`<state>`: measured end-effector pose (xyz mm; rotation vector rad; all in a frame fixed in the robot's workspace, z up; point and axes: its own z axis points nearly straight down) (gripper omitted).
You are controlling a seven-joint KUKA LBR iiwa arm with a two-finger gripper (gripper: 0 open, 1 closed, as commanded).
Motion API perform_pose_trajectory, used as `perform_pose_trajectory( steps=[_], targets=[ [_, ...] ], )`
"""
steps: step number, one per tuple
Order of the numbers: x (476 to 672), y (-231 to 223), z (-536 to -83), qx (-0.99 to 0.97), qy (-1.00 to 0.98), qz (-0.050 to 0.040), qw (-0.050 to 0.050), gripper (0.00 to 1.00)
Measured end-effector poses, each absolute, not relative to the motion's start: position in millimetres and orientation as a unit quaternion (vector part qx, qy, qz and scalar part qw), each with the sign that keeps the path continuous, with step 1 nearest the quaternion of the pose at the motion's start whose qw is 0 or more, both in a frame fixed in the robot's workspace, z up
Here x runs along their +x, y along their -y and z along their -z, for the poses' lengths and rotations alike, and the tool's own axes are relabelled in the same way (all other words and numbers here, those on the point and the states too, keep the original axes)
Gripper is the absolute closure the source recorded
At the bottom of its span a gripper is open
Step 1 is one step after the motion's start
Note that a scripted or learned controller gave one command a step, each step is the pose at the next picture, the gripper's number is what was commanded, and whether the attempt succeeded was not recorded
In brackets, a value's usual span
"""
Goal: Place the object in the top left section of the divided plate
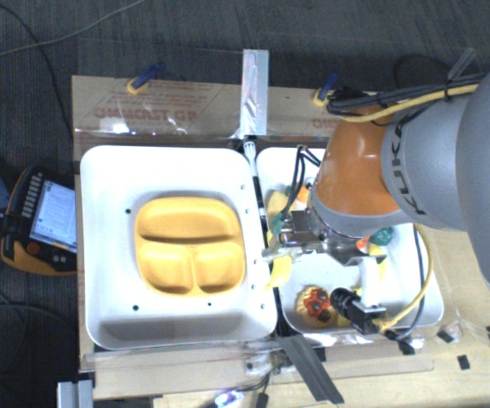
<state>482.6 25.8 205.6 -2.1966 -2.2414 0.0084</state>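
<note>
Plate point(190, 245) unfilled at nine o'clock; arm point(373, 172) over right bin point(428, 300) at three; jaw state impossible to tell.

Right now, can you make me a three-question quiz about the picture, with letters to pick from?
1. Where is the yellow divided plate?
A. left bin
B. right bin
C. on the floor

2. What colour is the band on the arm?
A. blue
B. orange
C. green

3. What lies in the plate's sections?
A. a toy
B. nothing
C. a cup

Answers: 1 A, the plate sits in the left bin. 2 B, the band above the wrist is orange. 3 B, all the sections show bare yellow, while small objects lie in the right bin under the arm.
</note>
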Motion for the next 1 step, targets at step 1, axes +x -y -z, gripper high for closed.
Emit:
perform_pose_trajectory(
  steps=[1],
  targets=[
    [482.9,63.0,-182.7,-0.611,0.792,-0.0018,0.001,1.0]
  ],
)
